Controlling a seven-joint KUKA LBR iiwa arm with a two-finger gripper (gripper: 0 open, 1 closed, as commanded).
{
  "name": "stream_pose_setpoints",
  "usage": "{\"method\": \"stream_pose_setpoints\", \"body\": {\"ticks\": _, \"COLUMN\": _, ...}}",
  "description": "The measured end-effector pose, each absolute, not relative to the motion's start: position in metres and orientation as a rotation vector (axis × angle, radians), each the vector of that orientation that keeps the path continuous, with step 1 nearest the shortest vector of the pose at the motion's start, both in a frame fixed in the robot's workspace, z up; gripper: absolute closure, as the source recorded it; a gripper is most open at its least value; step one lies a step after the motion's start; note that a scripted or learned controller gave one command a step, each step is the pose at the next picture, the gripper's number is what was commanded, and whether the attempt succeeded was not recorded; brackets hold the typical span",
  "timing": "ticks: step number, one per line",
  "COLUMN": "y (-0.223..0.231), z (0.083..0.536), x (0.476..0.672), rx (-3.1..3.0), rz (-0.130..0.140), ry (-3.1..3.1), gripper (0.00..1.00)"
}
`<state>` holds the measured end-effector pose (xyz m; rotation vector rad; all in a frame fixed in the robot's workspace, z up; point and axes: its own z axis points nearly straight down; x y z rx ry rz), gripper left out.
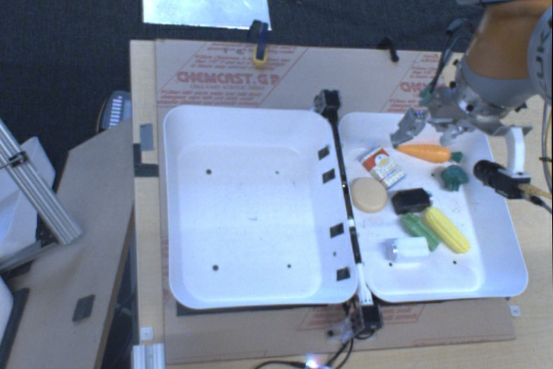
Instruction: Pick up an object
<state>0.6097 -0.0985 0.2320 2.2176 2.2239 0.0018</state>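
- Camera view: gripper (429, 127) hung over the back edge of the right bin (501, 276), fingers spread apart with nothing between them.
- Every candidate sat in the right bin; the left bin (186, 272) held none of them.
- Nearest target was the carrot (424, 153), lying roughly crosswise just in front of and below the gripper, apart from the fingers as far as I could tell.
- Small red-and-white box (382, 166) lay just left of the carrot; green broccoli-like piece (453, 176) just right of it. Both were near enough to snag on descent.
- Further forward: tan round disc (370, 195), black block (411, 200), corn cob (448, 230) touching a green piece (418, 225), white piece (406, 248) near the front.
- My read: go for the carrot. It was closest and slim enough to span.
- Do it well: turn the fingers across the carrot's short axis, centre on its thick middle, come straight down between box and broccoli.
- Risk: slanted view hid true height, so contact depth was a guess; a rounded carrot could roll out if pinched off-centre.
- Fallback: black block, flat-sided, with the disc and green piece close by.
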Motion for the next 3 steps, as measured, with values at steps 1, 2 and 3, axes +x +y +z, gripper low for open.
{"method": "stream_pose_setpoints", "body": {"ticks": 1, "y": -0.089, "z": 0.080, "x": 0.614, "rx": 2.211, "rz": 0.003, "ry": 2.218, "gripper": 0.00}}
{"method": "stream_pose_setpoints", "body": {"ticks": 2, "y": -0.107, "z": 0.085, "x": 0.573, "rx": 2.221, "rz": -0.001, "ry": 2.222, "gripper": 0.00}}
{"method": "stream_pose_setpoints", "body": {"ticks": 3, "y": -0.106, "z": 0.096, "x": 0.575, "rx": 2.218, "rz": 0.004, "ry": 2.221, "gripper": 1.00}}
